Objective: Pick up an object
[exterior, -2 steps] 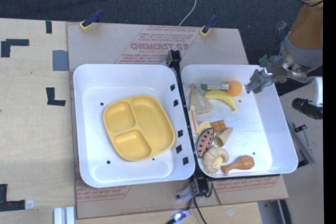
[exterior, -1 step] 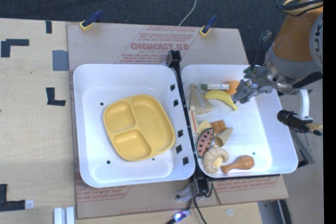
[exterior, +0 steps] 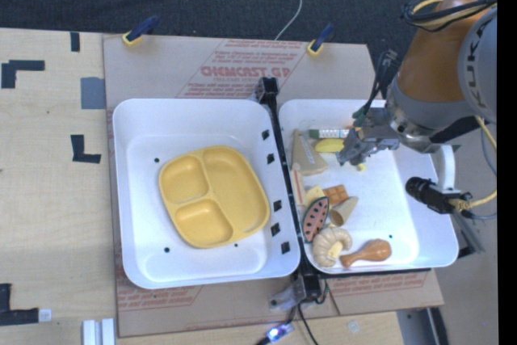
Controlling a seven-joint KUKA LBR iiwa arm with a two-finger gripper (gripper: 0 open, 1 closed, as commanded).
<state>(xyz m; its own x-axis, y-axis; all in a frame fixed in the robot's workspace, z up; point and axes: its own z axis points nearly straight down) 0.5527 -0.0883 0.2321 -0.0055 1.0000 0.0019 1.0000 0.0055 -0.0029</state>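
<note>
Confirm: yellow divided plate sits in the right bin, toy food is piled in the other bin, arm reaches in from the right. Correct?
Not quite. The yellow divided plate sits in the left bin, not the right one. The toy food, such as the drumstick, lies in the right bin, where the gripper hangs. The arm does reach in from the right. The camera view shows all of this.
</note>
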